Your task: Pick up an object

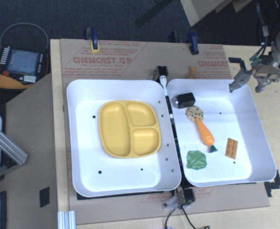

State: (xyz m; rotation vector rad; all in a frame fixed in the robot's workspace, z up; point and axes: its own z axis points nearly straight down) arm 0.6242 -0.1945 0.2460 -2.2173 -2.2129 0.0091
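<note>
1. Gripper (249, 80) hangs over the upper right corner of the right white bin (259, 128), fingers spread apart with nothing between them; judged a staging pose, clear of the contents.
2. Candidate objects lie loose on that bin's floor: black block (184, 100), speckled beige disc (194, 112) touching the orange carrot-shaped toy (205, 133), green crumpled lump (196, 160), tan rectangular wafer (231, 148).
3. Yellow three-compartment plastic plate (129, 128) sits centred in the left white bin (82, 166), likely the drop side.
</note>
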